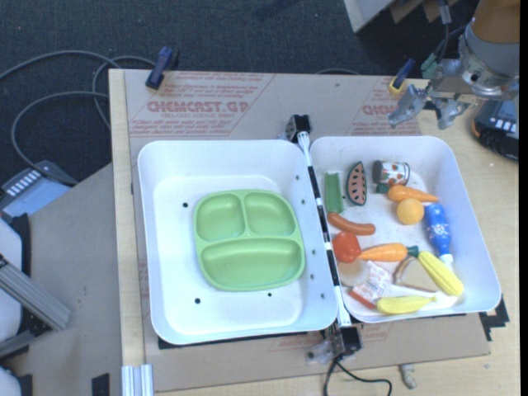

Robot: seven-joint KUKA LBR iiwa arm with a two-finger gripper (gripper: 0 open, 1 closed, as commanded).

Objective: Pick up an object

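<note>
Toy foods (394, 236), bright orange, yellow, red, green, crowd the right bin (470, 221).

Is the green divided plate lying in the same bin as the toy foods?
No, the green plate lies alone in the left bin, while the toy foods, such as the orange, lie in the right bin.

The grey arm (492, 35) reaches in from upper right, its jaws spread apart and holding nothing.

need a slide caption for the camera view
Gripper above the right bin of toy food; green tray in the left bin.
</note>
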